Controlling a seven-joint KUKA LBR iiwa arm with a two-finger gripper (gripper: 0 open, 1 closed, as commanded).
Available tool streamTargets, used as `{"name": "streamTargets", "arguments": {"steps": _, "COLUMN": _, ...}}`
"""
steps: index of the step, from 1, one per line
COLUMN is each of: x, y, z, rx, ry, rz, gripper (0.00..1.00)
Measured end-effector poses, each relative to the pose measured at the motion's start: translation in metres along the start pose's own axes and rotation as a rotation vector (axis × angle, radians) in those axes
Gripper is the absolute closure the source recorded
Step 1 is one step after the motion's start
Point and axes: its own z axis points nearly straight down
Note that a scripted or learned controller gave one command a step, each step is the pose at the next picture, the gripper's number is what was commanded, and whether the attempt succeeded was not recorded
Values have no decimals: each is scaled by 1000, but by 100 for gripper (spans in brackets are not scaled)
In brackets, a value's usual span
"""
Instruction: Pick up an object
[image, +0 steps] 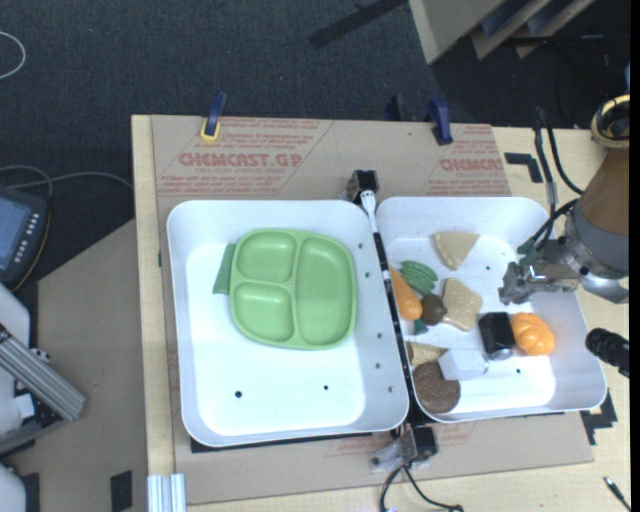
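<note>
The right bin (520, 395) holds several toy foods: a tan slice (455, 248) at the back, a green leaf (417, 271), an orange carrot (405, 297), a dark ball (432, 310), a tan bread piece (463, 305), a black block (496, 334), an orange piece (533, 334) and a brown round cookie (436, 387). My gripper (520, 280) hangs over the right side of that bin, just above and behind the black block and the orange piece. Nothing shows between its fingers.
The left bin (200, 330) holds a green divided plate (295, 288). Clamps sit at the bench's back edge, yellow (211, 128) and blue (440, 122). A black clip (362, 184) stands between the bins at the back. Cables run along the right.
</note>
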Motion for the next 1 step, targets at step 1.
{"name": "streamTargets", "arguments": {"steps": 1, "x": 61, "y": 22, "z": -1, "rx": 4, "ry": 4, "rz": -6, "gripper": 100}}
